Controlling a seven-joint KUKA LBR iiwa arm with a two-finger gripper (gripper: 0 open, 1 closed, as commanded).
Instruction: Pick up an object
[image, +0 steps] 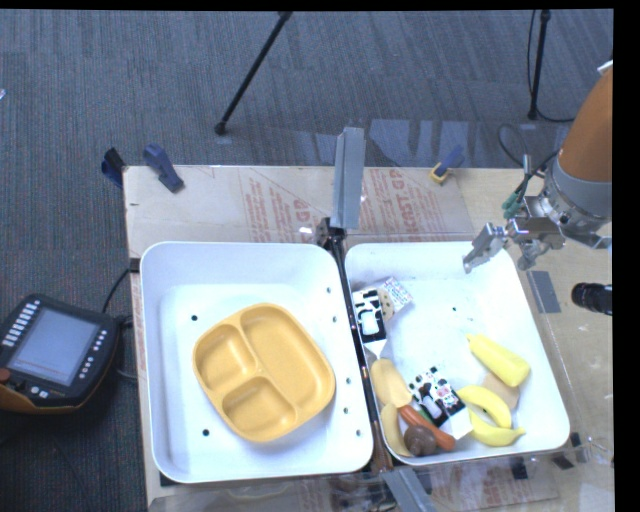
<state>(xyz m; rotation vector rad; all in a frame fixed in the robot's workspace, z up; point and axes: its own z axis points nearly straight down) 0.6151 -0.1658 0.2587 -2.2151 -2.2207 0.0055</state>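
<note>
Claw (505, 243) at right bin's top edge; banana (498, 359) below-left.

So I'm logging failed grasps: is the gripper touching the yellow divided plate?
Apart. The camera view shows the gripper over the right bin's far rim, while the yellow divided plate lies in the left bin.

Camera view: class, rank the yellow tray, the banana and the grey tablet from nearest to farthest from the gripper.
1. Banana, right bin, lower right, below the gripper.
2. Yellow tray, middle of the left bin.
3. Grey tablet, off the bench at the far left.
</note>
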